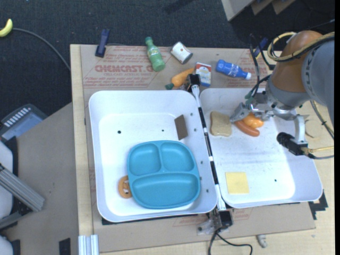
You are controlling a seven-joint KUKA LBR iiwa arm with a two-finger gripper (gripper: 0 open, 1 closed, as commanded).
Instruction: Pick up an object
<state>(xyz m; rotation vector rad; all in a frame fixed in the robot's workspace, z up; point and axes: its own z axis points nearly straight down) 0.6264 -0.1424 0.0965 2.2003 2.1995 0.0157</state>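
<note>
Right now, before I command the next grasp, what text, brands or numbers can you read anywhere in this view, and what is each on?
"CHEMCAST": red print on the brown board under the bins, behind the left bin.
A further red line beneath it: too small to read.
Green bottle, blue bottle, small carton, white can: labels too blurred to read.

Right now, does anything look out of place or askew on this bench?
Yes. Several items lie outside the bins on the brown board behind them: a green bottle and a blue bottle, both on their sides, and a small white can, tipped. In the left bin, a pretzel is half tucked under the blue divided plate.
</note>
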